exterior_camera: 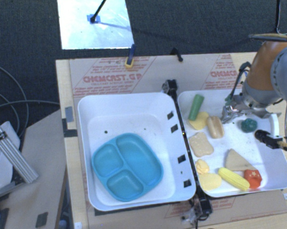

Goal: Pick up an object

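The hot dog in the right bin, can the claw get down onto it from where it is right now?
Probably yes. The claw hovers just right of the hot dog, nothing lies on top of it, and its right side is bare. The yellow piece touching its left side may crowd a finger.

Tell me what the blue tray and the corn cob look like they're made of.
The blue tray looks like moulded plastic with a matte finish: one even colour and rounded, smooth compartment walls. The corn cob is probably toy plastic too, given its flat, uniform yellow, though the view is too coarse to be sure.

two bins [132, 100] – one tray [127, 165] (blue)
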Robot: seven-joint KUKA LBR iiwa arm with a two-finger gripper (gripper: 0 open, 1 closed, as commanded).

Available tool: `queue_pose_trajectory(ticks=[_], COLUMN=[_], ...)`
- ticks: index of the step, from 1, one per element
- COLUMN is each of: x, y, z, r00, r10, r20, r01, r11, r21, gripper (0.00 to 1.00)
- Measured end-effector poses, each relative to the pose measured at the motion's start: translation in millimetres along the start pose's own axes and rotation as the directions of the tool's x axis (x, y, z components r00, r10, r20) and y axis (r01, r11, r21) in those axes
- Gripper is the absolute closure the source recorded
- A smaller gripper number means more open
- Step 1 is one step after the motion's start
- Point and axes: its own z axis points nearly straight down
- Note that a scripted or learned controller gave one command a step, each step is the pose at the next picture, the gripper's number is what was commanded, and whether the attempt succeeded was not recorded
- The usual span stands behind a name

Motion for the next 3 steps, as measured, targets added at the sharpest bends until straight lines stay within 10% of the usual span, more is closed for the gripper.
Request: queue_pose_trajectory(ticks=[2, 3], x=[90, 155], y=[-71, -51], z=[0, -107], r00=[1.0, 1.0], r10=[0.003, -0.003], r20=[-0.001, -0.003], r01=[-0.003, 0.003], r11=[1.0, 1.0], r21=[0.007, -0.006], gripper=[1.0, 1.0])
